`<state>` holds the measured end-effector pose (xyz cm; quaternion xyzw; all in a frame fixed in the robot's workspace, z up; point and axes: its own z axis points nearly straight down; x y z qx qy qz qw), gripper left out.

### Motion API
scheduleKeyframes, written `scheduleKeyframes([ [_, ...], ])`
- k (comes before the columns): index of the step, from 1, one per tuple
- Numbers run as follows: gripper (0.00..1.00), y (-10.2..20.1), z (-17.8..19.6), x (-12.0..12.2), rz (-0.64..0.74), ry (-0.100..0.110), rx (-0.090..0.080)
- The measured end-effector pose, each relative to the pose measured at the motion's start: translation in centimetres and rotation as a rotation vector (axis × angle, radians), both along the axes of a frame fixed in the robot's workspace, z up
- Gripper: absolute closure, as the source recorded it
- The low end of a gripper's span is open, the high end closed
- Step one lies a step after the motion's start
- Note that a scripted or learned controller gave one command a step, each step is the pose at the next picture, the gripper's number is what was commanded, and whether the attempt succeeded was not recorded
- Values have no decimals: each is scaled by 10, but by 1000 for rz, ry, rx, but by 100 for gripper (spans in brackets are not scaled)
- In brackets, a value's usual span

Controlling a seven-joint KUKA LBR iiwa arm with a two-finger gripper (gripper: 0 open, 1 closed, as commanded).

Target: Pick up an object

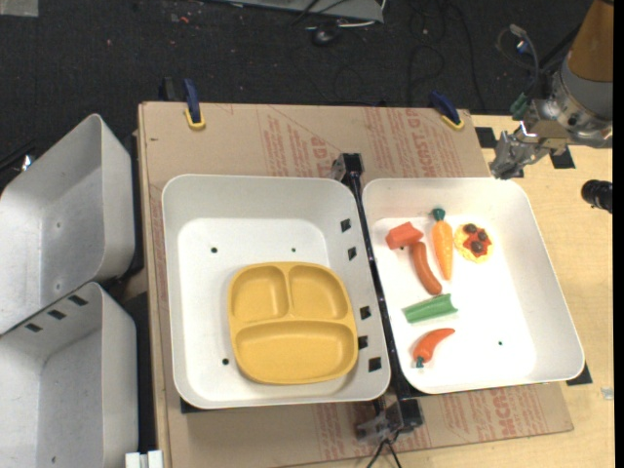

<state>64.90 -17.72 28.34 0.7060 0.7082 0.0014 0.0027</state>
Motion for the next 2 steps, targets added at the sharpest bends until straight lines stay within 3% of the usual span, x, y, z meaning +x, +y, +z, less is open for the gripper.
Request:
scheduleKeyframes([
  [2, 100, 104, -16, -23, 4, 9, 3],
])
